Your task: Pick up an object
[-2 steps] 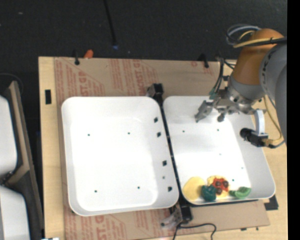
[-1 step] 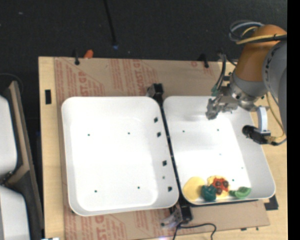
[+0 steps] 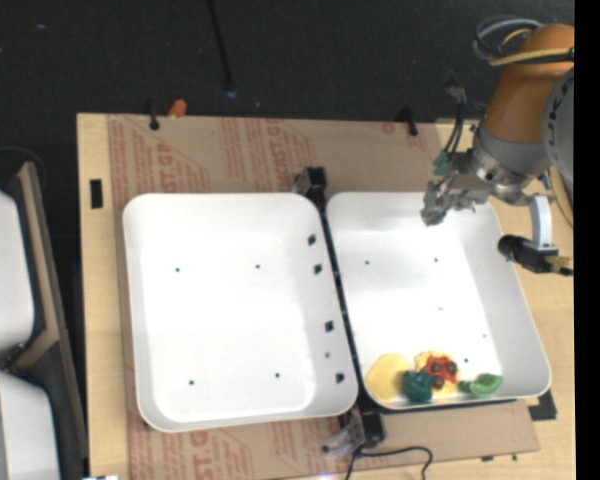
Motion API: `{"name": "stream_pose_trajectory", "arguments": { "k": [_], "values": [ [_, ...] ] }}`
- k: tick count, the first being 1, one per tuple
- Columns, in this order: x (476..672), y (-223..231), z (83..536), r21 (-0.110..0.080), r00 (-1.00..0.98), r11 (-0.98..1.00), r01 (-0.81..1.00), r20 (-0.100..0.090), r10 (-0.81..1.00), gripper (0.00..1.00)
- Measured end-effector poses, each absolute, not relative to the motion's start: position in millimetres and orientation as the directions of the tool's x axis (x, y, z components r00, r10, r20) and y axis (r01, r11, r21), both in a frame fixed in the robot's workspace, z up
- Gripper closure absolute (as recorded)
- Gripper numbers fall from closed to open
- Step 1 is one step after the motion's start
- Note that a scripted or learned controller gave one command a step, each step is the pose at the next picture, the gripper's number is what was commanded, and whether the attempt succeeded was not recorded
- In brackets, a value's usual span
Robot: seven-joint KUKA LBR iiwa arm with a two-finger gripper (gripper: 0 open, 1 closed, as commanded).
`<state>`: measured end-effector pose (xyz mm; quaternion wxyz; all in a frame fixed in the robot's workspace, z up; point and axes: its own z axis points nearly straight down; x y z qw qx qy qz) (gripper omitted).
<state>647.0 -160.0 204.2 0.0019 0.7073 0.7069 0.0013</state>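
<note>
Two shallow white bins side by side on a brown cardboard sheet [image 3: 220, 158] printed with red lettering, left bin [image 3: 230, 308] and right bin [image 3: 420, 288] touching along a seam fitted with small black clips [image 3: 330, 326]. Beneath the cardboard, a pale wooden bench [image 3: 100, 298]. Near the far left corner, a small orange piece [image 3: 178, 108]. Behind the bench, a dark floor crossed by a thin black cable [image 3: 218, 38]. At the left edge, white containers [image 3: 2, 268].

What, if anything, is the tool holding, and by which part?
Nothing visible: the tool sits over the right bin's far edge, while the toys lie apart at its near edge.
</note>
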Motion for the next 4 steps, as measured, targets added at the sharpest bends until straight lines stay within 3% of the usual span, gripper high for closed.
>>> {"name": "stream_pose_trajectory", "arguments": {
  "k": [1, 4],
  "values": [
    [647.2, -161, 213, 0.001, 0.001, -0.001, 1.000, 0.000, 1.000, 1.00],
    [592.0, -30, 213, 0.000, -0.003, 0.003, 1.000, 0.001, 1.000, 1.00]
  ]
}}
